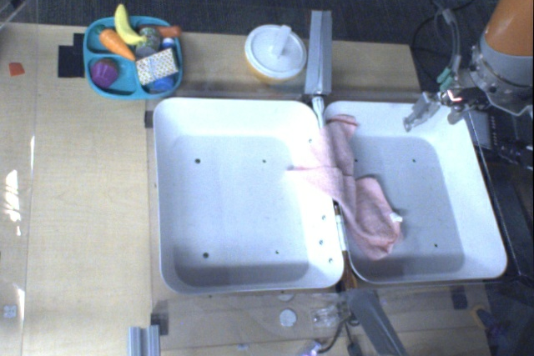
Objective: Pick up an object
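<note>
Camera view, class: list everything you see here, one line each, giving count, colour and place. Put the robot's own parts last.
Shallow plastic bins: two, white, side by side on the bench.
Crumpled cloth towel: one, pink, draped over the divide between the bins, mostly in the right one.
Round lidded container: one, white and yellow, behind the bins.
Divided toy-food tray: one, blue, far left corner.
Gripper: one, grey, above the right bin's far right corner.

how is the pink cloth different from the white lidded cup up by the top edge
The pink cloth is soft, long and crumpled; the white lidded cup is round and rigid. The cloth drapes over the divide between the two white bins, mostly in the right one; the cup stands on the wooden bench outside them. The gripper touches neither.
</note>
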### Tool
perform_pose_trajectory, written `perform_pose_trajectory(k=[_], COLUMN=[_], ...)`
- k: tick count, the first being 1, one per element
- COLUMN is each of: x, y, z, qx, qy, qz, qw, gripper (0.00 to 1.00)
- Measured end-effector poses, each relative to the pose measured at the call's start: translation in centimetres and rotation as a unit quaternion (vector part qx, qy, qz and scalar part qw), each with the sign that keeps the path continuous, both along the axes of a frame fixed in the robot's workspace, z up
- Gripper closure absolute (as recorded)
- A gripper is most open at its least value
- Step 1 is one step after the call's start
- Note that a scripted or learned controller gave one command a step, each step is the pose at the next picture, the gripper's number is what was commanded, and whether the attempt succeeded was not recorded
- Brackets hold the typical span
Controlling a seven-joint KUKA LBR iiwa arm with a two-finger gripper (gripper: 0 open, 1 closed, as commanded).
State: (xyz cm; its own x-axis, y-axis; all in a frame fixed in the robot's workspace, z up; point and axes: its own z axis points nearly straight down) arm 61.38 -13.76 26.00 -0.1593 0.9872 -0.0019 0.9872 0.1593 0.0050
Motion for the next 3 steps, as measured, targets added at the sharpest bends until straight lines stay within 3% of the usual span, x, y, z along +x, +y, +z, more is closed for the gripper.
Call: perform_pose_trajectory(k=[1,2,3], x=[-10.3,3.0,5.2], y=[-0.2,2.8,3.2], z=[-14.4,-17.2,-17.2], qx=[0.0009,-0.0003,-0.0005], qy=[0.002,-0.003,0.011], qz=[0.066,0.149,0.206], qw=[0.9978,0.9888,0.9785], gripper=[0.00,0.00,0.00])
